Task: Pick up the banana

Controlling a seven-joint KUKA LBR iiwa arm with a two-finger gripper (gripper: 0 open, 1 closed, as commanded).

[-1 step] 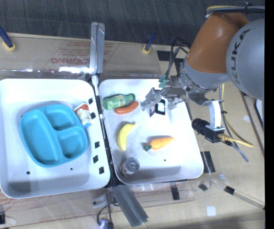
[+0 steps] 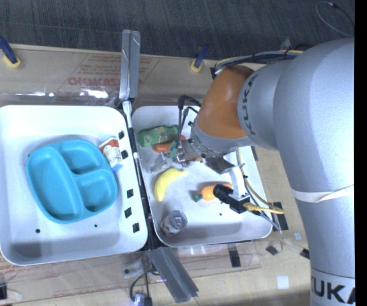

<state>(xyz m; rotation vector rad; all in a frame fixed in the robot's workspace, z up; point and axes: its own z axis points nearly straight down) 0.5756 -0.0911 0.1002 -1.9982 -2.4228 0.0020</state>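
Note:
The yellow banana (image 2: 165, 183) lies in the right bin (image 2: 256, 231), near its left wall, curved with one end pointing up and right. My gripper (image 2: 179, 155) hangs just above and to the right of the banana's upper end, under the orange wrist band. Nothing shows as held by it. The arm covers the bin's right side.
A green packet (image 2: 157, 134) and a small orange-red item (image 2: 163, 147) lie behind the gripper. An orange carrot-like piece (image 2: 205, 193) sits right of the banana, a metal can (image 2: 173, 222) in front. The left bin (image 2: 17, 247) holds a blue divided plate (image 2: 73, 178) and a small red-labelled container (image 2: 112, 152).

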